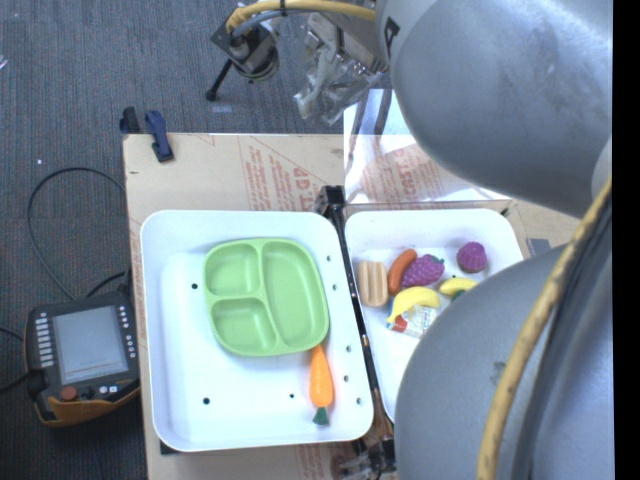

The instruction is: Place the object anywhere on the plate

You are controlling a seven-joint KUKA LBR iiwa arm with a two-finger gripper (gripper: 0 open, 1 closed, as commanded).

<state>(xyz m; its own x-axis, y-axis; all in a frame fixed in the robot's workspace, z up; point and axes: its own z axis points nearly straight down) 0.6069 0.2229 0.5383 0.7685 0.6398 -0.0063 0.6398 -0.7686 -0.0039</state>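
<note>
Bench first: two white bins side by side on cardboard sheet (250, 173). Nearest, grey arm (470, 368) looms at right, covering part of right bin (500, 230). Left bin (180, 408): carrot (320, 380), orange, tapered, green stub at near end, lies on bin floor at near-right corner of green plate (265, 293), not on it. Plate has three compartments. Right bin: toy banana (415, 299), sausage (401, 266), purple grapes (424, 269). Farther: red print on cardboard, unreadable. Farthest: gripper (325, 68) hangs over dark carpet beyond bench; open or closed, cannot tell.
</note>
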